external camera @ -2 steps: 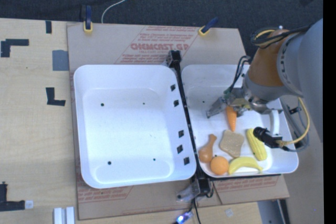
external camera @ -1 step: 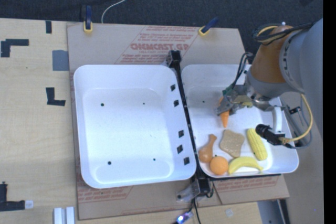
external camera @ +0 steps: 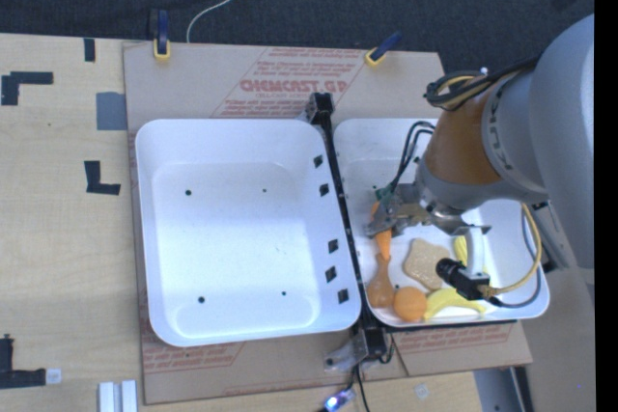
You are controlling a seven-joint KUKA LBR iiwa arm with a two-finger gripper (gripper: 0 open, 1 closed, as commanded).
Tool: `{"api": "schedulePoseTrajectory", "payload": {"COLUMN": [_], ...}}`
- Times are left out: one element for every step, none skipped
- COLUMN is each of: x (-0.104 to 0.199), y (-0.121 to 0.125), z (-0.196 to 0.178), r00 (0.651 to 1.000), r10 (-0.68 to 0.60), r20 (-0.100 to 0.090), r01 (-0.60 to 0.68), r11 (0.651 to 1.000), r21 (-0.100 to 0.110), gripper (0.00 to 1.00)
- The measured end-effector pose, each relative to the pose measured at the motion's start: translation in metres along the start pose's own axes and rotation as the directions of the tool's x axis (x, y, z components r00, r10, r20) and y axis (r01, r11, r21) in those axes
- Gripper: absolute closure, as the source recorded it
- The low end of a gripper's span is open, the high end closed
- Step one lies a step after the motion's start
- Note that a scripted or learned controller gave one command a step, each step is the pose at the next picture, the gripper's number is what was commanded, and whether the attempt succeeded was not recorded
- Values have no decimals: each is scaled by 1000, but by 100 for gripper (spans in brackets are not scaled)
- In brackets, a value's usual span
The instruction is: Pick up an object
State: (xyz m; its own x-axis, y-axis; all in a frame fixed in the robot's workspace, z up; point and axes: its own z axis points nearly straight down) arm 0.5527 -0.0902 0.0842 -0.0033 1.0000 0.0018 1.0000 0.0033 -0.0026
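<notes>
The right white bin [external camera: 359, 154] holds several toy foods near its front left. A slim orange carrot-like piece [external camera: 383, 246] lies just below my gripper [external camera: 384, 219], which is low inside the bin by the divider. A tan bread slice [external camera: 423, 261] sits to the right of the carrot piece. In front of it are an orange ball [external camera: 409, 304], a peach-coloured piece [external camera: 379, 290] and a yellow banana [external camera: 454, 306]. The arm's wrist covers the bin's right half. Whether the gripper touches the carrot piece is not clear.
The left white bin [external camera: 232, 236] sits beside the right one, with a black divider strip [external camera: 330, 198] between them. Both rest on a cardboard sheet [external camera: 280, 82] clamped at the back. Cables loop around the wrist over the right bin.
</notes>
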Motion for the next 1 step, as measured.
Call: {"api": "schedulePoseTrajectory", "payload": {"x": [95], "y": [-5], "z": [-106], "r00": [1000], "r10": [-8], "r20": [-2], "r01": [8], "r11": [1000], "r21": [-10], "gripper": [100]}}
